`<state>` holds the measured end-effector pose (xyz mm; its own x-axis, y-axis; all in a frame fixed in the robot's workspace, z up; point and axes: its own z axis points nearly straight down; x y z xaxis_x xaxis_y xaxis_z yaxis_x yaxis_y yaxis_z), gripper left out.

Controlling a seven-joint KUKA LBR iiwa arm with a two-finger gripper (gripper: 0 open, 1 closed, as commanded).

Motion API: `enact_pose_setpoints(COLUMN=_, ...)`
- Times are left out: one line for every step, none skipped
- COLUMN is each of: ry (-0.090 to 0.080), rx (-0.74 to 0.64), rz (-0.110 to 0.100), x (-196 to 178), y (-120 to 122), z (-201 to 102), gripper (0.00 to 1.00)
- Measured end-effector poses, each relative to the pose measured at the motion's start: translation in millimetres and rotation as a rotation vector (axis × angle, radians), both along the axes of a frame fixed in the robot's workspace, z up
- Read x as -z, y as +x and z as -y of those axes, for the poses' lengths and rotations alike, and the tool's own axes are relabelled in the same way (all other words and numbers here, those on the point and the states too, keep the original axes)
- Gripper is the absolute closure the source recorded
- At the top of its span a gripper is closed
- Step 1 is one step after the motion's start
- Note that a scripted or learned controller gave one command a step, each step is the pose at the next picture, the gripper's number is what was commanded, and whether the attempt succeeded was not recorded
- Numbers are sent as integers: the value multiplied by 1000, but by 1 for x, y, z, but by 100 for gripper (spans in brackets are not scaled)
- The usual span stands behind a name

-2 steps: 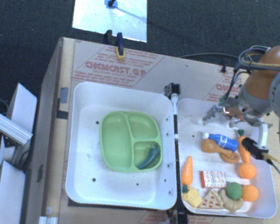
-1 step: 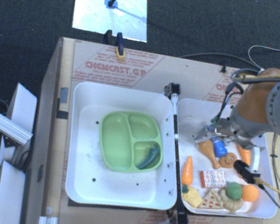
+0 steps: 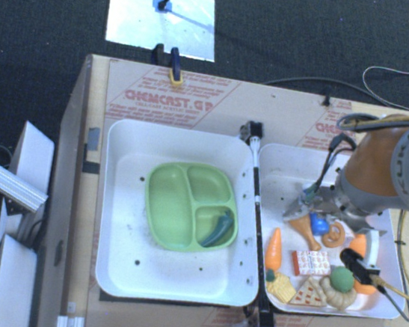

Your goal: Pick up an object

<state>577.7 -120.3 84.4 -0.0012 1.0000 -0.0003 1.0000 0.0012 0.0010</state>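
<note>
A: Bins side by side on the bench (image 3: 199, 94). What lies in the left bin (image 3: 126, 208)?

B: A green divided plate (image 3: 180, 205), with a dark green toy pepper (image 3: 217, 231) in its lower right compartment.

A: And the right bin (image 3: 283, 166)?

B: Toy food crowded in its near half: an orange carrot (image 3: 275, 248), a yellow cracker (image 3: 281, 288), a pizza slice (image 3: 311, 293), a red-and-white checked piece (image 3: 312, 262), a green ball (image 3: 341, 279), a pretzel (image 3: 335, 233), and a blue piece (image 3: 320, 225) touching an orange wedge (image 3: 303, 227).

A: Where is the gripper (image 3: 312, 203)?

B: Low in the right bin, at the far edge of that pile, just above the blue piece and the orange wedge. The grey arm (image 3: 404, 168) comes in from the right.

A: Do the fingers hold anything?

B: I cannot tell; the wrist hides their tips, so whether they are spread or pressed together is unclear. Nothing is visibly between them.
</note>
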Motion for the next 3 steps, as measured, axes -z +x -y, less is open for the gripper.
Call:
enact_pose_setpoints(ry=0, rx=0, rz=0, x=0, y=-10, z=4, gripper=0)
enact_pose_setpoints(ry=-1, rx=-1, rz=3, x=-11, y=-10, z=4, gripper=100)
enact_pose_setpoints(ry=1, rx=-3, rz=2, x=-101, y=13, z=-79, gripper=100)
